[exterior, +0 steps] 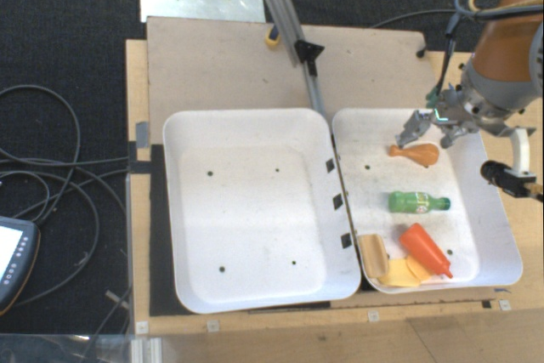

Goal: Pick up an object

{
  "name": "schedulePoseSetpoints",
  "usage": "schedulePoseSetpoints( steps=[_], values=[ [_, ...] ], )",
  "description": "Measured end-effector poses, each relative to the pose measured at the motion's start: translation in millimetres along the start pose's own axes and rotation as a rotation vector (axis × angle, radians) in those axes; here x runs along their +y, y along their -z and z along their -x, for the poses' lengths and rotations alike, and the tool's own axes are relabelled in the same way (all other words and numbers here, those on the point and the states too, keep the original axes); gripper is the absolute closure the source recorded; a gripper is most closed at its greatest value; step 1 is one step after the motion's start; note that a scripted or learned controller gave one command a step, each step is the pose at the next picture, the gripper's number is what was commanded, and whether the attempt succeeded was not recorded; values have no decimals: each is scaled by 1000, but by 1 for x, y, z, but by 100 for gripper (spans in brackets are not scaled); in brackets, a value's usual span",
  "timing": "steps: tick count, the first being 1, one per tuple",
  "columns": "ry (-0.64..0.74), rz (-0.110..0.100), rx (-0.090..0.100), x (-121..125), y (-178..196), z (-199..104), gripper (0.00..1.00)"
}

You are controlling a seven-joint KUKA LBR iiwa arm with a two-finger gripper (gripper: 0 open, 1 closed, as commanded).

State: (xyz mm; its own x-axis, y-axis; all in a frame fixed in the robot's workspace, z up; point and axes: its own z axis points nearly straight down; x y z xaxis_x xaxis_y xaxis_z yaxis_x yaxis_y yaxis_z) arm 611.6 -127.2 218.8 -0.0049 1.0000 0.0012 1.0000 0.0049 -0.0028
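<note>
My gripper hangs over the far part of the right bin, and its two grey fingers stand open with nothing between them. Just below and in front of it lies an orange drumstick-shaped toy, apart from the fingers. A green bottle lies on its side in the bin's middle. Near the front lies an orange-red cone-shaped object. Beside that cone are flat yellow pieces and a tan block in the front left corner.
The left bin sits beside the right one, and their rims meet at a clipped seam. A slanted grey pole crosses the back of the bench. Cables and a tablet lie on the floor at left.
</note>
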Motion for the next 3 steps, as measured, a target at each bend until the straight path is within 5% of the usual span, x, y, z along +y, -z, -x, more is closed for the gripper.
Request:
schedulePoseSetpoints(
  steps=[1, 3],
  values=[
    [0, 4, -1, 1, 2, 0, 0],
    [-4, -2, 0, -12, -115, -3, 0]
  ],
)
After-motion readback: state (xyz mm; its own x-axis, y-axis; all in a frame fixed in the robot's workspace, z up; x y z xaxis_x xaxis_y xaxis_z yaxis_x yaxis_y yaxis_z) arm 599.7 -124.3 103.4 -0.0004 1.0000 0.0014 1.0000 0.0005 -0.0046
